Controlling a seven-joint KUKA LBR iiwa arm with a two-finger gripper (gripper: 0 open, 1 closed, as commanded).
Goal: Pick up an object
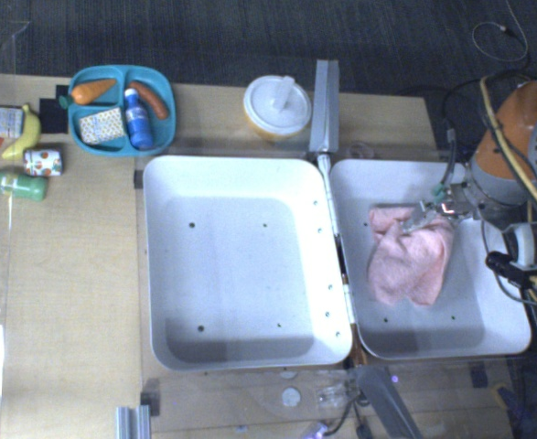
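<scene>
The gripper is seen low over the pink cloth in the right bin, its jaw opening cannot be told, and only a loose fold may be pinched, so the cloth could slip free when lifted.

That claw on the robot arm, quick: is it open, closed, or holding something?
Gripper: down at the top edge of the pink cloth in the right bin; open, closed or gripping cannot be told.
</scene>
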